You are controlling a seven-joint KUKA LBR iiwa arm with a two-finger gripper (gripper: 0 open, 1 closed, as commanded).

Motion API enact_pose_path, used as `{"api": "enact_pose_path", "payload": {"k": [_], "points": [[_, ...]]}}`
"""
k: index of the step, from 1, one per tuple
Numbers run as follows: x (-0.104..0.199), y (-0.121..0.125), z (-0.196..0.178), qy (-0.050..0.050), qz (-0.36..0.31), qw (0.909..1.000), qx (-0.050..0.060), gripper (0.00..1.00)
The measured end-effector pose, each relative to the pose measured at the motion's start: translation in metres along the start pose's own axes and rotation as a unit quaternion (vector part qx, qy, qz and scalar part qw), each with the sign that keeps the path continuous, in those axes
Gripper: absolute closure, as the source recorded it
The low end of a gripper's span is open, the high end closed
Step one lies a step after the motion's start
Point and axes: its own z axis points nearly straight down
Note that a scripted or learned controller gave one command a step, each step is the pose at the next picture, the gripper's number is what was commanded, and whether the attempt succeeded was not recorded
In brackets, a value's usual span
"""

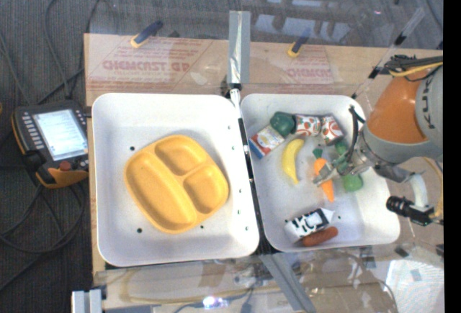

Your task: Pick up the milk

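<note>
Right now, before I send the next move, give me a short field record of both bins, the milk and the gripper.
left bin: shallow white bin holding a yellow three-compartment plastic tray
right bin: shallow white bin holding the loose items
milk: black-and-white cow-patterned carton, lying near the bin's front edge, touching a red sausage
other items: yellow banana, green cup, orange carrot
gripper: two-finger gripper down among small green and orange pieces in the bin's right part, apart from the milk
finger state: cannot tell
milk status: not held
</note>
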Motion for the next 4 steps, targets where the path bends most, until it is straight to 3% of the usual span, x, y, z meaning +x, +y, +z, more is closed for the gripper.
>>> {"api": "enact_pose_path", "payload": {"k": [1,2,3,4], "points": [[-0.016,0.088,-0.112,-0.001,0.083,0.9965,0.006,1.0],[-0.016,0.088,-0.111,-0.001,0.083,0.9965,0.007,0.0],[-0.008,0.116,-0.013,0.0,0.022,0.9997,0.006,0.0],[-0.055,0.118,-0.113,-0.001,-0.03,0.9995,0.006,0.0]]}}
